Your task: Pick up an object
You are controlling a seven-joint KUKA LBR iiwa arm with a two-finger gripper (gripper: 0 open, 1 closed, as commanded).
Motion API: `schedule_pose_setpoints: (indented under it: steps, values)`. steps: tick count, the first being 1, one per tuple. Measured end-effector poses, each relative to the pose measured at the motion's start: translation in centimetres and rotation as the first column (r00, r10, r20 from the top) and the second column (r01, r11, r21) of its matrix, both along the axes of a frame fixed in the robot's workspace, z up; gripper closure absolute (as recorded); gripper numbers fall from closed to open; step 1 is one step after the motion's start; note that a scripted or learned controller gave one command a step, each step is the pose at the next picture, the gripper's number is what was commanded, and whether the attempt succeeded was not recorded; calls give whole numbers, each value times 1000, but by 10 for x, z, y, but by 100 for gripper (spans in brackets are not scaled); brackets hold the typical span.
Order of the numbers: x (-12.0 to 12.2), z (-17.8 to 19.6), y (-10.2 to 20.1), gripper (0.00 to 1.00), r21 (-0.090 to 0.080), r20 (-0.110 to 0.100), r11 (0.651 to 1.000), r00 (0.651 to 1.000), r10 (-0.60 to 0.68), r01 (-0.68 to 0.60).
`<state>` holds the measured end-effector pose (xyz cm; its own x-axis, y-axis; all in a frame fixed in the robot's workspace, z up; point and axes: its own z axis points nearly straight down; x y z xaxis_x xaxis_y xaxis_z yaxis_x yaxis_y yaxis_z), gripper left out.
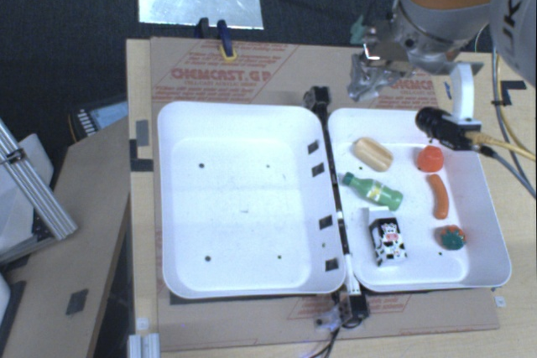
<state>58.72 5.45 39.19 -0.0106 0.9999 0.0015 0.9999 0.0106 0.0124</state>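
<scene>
White right bin point(428, 262), right half of frame, is noted to hold all candidates: tan roll point(372, 153), green bottle point(373, 190), red ball point(430, 158), orange sausage point(439, 195), cow-print carton point(387, 241) and a small teal piece point(452, 238). The left bin point(243, 197) lies beside it.

Gripper point(369, 85) is seen at upper centre-right, over the board just beyond the right bin's upper rim and above the roll, the nearest object. Whether the pincer is open or closed cannot be told; nothing is seen held in it.

Risks, as judged:
- A straight descent from here may be met by the rim or the board, not by an object.
- Roll and bottle are rounded and lie near each other, so one may be pushed or rolled aside if approached off-centre.
- The bottle lies just beside the centre divider, where a jaw may be blocked.
- The teal piece is small and may be missed.

Writing: "CHEMCAST" in red is read on the brown board point(218, 73), upper centre; it is repeated, partly hidden, elsewhere. Smaller print cannot be read. No label can be read on the bottle or carton.
</scene>
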Motion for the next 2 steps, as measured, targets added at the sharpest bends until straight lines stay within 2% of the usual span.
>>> schedule_pose_setpoints:
  steps: [1,2]
  values:
    - [-78,19,-3,100,0,-9,1000,1000,-5,5]
    - [-70,61,64,100,1,-5,1000,1000,0,0]
